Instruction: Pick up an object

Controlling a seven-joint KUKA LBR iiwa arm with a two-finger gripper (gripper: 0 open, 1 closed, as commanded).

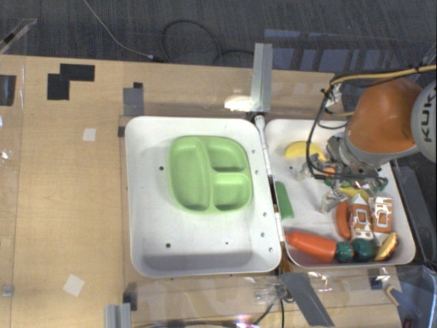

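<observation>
The right bin [300,183] holds several toy foods: a yellow banana [298,149], a green stick [283,200], an orange carrot with a green top [313,245], a red sausage [342,221], two orange-and-white cartons [371,216] and a yellow-brown piece [387,246]. My gripper [336,195] reaches down into this bin below the orange band [384,119]. It hovers just above the sausage and to the left of the cartons. No object shows between its tips.
The left bin [147,203] carries a green divided tray [209,173]. A metal post [261,75] stands behind the wall shared by the bins. Cables loop around the wrist over the right bin's back half. Wooden bench surface extends to the left.
</observation>
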